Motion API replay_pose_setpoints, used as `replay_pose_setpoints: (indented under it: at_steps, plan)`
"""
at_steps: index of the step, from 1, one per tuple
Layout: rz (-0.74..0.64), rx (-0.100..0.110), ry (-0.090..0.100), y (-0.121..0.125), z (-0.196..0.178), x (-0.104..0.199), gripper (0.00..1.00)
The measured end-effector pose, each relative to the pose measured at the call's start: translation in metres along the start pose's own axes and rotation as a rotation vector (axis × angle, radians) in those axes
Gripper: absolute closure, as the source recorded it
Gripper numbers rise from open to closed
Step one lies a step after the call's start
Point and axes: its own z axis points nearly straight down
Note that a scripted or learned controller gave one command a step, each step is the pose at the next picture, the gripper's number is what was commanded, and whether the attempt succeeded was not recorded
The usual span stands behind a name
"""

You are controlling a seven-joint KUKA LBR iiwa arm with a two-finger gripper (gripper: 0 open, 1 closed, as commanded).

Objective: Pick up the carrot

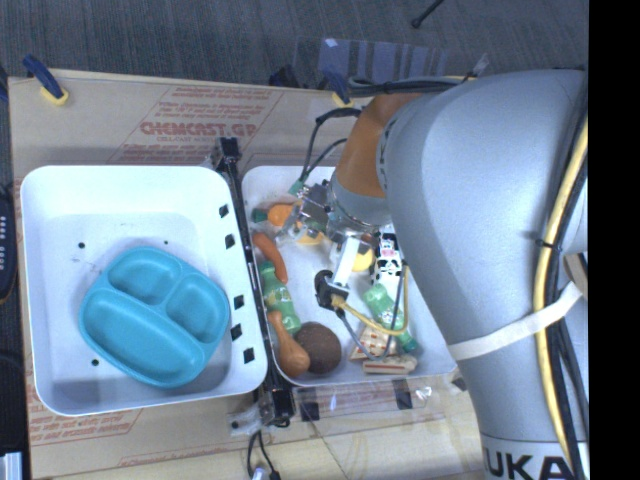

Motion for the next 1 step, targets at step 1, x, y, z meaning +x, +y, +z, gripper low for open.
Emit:
replay_pose_setpoints:
  at_steps: [1]
  plan:
    - [0.414, 0.043, -0.009, 0.0376, -0.0036, 0.0121, 0.0]
